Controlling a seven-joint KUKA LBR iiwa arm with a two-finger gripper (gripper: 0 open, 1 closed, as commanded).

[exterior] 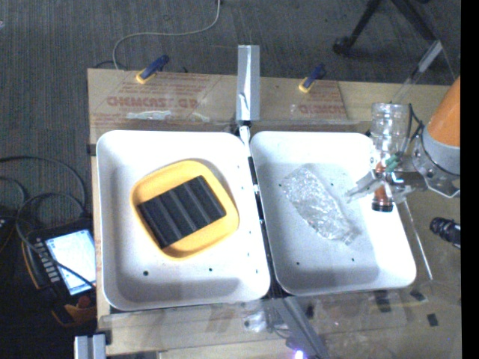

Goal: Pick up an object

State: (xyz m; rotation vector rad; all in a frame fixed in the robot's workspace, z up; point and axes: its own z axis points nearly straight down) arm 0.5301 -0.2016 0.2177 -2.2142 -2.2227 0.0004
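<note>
Right now our likeliest target is the crumpled clear plastic bottle (318, 203), lying flat and slantwise in the middle of the right bin (389, 271), its far end toward the divider and its near end toward the arm. It touches nothing but the bin floor. Our hand (380, 189) sits over the right edge of that same bin, near the bottle's lower end but apart from it; a thin metal finger points toward the bottle, and a small red-and-dark part hangs just below. We cannot tell from this view whether the hand is released or clenched, and we see nothing between its tips. A clear cylindrical piece (389, 122) stands just behind it, near the bin's far right corner.

Further out, the left bin (120, 271) holds a yellow tray with a black ribbed insert (184, 209), well apart from the hand. Both bins rest on the counter (187, 99), with two blue-and-yellow clamps at its far edge.

We judge the step to be the approach. Next the hand needs to move left over the bottle, line up across its narrow width and descend; thin crushed plastic may slip or flatten.
</note>
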